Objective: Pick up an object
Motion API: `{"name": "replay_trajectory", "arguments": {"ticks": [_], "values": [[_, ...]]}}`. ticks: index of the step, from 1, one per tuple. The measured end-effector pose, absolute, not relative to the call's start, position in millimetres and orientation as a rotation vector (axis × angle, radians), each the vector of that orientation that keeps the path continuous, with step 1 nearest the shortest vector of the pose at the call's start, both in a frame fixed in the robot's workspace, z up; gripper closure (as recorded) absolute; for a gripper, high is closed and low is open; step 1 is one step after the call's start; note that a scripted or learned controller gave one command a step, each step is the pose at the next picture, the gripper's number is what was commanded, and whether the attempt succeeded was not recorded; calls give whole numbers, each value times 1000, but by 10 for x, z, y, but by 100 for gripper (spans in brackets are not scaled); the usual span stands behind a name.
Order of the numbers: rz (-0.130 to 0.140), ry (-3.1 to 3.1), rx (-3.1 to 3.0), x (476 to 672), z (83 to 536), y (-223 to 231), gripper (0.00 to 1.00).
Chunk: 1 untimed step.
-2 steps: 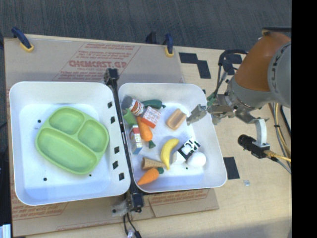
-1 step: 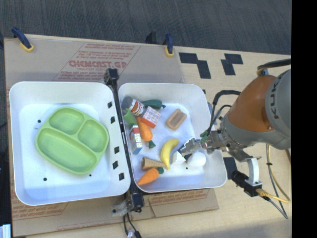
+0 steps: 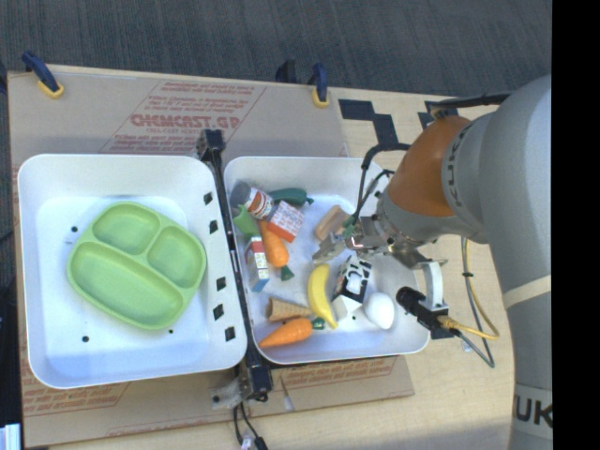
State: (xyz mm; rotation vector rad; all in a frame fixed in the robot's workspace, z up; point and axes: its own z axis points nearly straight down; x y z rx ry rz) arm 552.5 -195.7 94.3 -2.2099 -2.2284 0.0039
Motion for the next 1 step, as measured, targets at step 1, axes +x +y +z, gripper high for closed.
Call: {"name": "replay_trajectory", "arguments": {"ticks": [1], "values": [[4,-2232,-2207,5530,1050,-1960,100]]}}
